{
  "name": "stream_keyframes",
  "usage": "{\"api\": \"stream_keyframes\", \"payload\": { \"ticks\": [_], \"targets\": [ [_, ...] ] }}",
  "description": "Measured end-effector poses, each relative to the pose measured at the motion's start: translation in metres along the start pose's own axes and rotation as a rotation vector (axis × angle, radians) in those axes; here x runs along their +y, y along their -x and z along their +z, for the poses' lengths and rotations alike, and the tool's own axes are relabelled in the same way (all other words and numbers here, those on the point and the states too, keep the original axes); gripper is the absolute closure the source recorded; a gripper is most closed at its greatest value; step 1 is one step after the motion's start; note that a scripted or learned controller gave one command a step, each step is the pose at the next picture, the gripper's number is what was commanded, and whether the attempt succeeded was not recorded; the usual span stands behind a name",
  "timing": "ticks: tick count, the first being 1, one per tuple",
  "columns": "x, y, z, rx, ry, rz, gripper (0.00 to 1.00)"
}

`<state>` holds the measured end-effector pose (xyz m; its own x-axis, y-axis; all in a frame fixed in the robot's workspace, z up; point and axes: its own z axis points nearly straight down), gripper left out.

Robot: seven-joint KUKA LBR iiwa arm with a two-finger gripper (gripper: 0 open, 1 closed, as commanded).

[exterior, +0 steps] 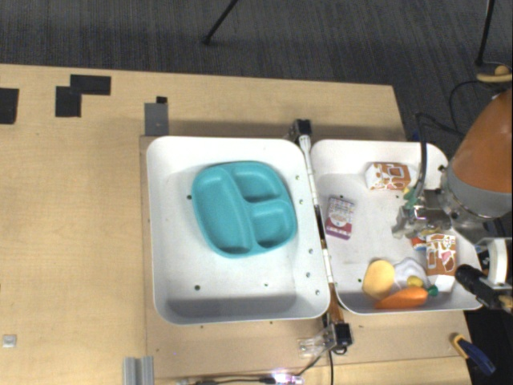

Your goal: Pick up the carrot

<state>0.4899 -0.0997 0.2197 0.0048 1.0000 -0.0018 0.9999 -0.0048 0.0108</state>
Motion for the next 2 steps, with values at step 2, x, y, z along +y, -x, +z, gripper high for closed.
{"api": "stream_keyframes", "payload": {
  "ticks": [2],
  "targets": [
    [-0.005, 0.010, 0.106, 0.003, -0.015, -0.135, 0.00]
  ]
}}
